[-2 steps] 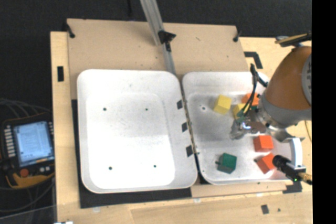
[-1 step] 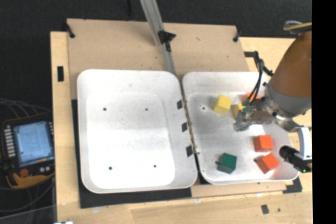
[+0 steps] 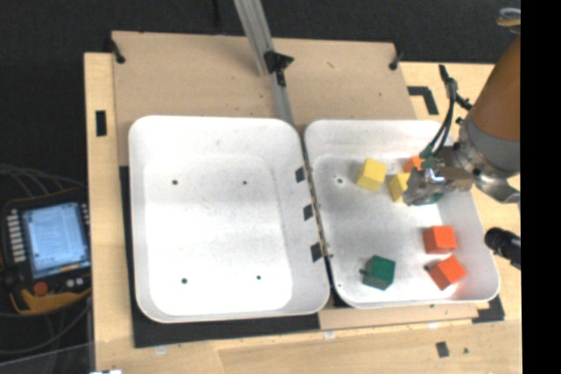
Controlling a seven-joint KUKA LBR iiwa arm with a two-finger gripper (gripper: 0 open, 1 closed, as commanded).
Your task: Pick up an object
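Gripper [image 3: 421, 187] lowered into right bin [image 3: 351, 136], upper right part. Small yellow block [image 3: 397, 186] seen just at gripper's left, touching or partly hidden; grip state cannot be told. Larger yellow block [image 3: 372, 174] sits just left of that. Two orange blocks [image 3: 439, 238] [image 3: 446, 272] placed near right wall, green block [image 3: 379, 271] at bottom centre. Left bin [image 3: 219, 131] adjoined.

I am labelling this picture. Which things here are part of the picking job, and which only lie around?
Part of the job:
- hand
- two yellow blocks
- two orange blocks
- green block
- right bin

Lying around:
- left bin
- handheld screen unit
- metal rail
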